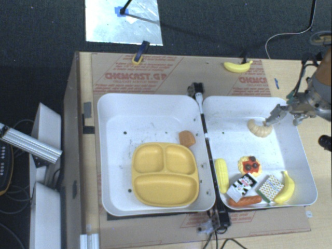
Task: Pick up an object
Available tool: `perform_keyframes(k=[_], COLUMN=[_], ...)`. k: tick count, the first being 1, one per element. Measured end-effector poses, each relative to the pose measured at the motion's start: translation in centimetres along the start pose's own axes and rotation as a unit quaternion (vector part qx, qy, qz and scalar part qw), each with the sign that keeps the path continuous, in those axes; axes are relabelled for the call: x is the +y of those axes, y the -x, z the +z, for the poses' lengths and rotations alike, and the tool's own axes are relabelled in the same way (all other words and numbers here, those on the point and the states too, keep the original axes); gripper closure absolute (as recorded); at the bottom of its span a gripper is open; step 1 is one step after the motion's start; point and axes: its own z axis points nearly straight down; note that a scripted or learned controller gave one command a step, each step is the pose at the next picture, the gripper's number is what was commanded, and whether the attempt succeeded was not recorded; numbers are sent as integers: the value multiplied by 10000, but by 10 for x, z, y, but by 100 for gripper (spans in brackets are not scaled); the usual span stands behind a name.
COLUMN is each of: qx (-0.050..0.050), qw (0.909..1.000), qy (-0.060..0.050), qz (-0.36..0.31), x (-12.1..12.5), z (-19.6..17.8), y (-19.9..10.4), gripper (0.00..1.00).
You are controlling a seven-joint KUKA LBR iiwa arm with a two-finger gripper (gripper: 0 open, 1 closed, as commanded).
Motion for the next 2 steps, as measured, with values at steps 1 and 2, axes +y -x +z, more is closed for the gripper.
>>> perform_keyframes(k=[1, 2], qx=[7, 2], qw=[10000, 10000], qy=[-5, -9], qz=[-7, 10], x=[38, -12], z=[70, 122], y=[-87, -83], gripper=[0, 0])
